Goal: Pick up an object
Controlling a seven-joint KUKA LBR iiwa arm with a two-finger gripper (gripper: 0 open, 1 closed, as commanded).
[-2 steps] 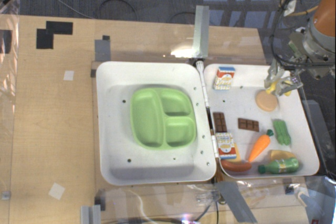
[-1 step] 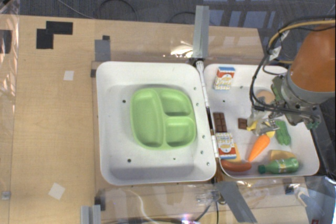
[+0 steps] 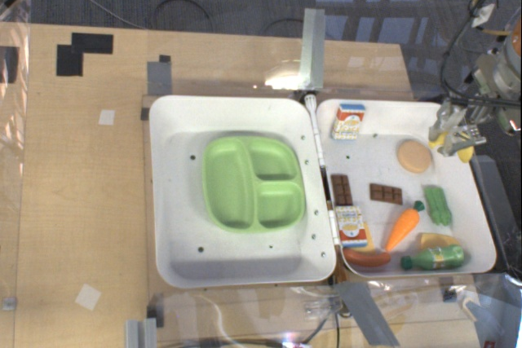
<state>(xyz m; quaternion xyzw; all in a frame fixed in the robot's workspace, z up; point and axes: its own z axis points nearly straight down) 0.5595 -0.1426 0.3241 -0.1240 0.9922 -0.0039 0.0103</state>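
My gripper hangs over the right bin's far right edge, fingers pointing down. A small yellow object sticks out on both sides of the fingers, which are shut on it. Lying in the right bin are a tan round cookie, a carrot, a green pickle, two chocolate bars, a green bottle, a red sausage, a yellow wedge and two small cartons.
The left bin holds a green divided plate. A metal post rises behind the wall between the bins. Cables hang near the arm at the right. Bare wooden bench lies to the left.
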